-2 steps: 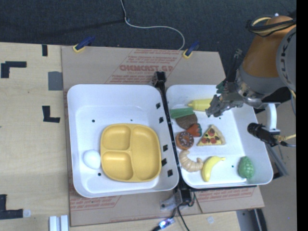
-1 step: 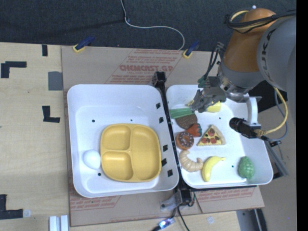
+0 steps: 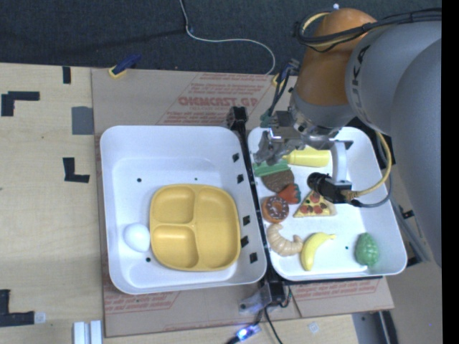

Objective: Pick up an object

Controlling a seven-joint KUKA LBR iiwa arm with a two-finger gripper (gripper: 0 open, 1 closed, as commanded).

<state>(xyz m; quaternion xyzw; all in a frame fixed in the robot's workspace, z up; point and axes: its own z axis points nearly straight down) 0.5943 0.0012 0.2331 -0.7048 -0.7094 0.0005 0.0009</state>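
Observation:
The right bin (image 3: 387, 224) holds several toy foods. A yellow block (image 3: 311, 158) lies near its far side, with a green flat piece (image 3: 270, 168), a brown piece (image 3: 277, 180) and a red piece (image 3: 290, 193) below it. Closer to the front lie a donut (image 3: 275, 208), a pizza slice (image 3: 314, 206), a croissant (image 3: 285, 243), a banana (image 3: 314, 249) and a green lump (image 3: 367, 250). My gripper (image 3: 277, 149) hangs low over the bin's far left part, just above the green flat piece and beside the yellow block. The wrist hides what lies directly under it.
The left bin (image 3: 118, 156) holds a yellow divided plate (image 3: 195, 228) and a white egg (image 3: 136, 236). A black divider (image 3: 247, 185) runs between the bins. The arm's grey and orange body (image 3: 337, 56) covers the right bin's far edge. A cable (image 3: 215, 38) trails behind.

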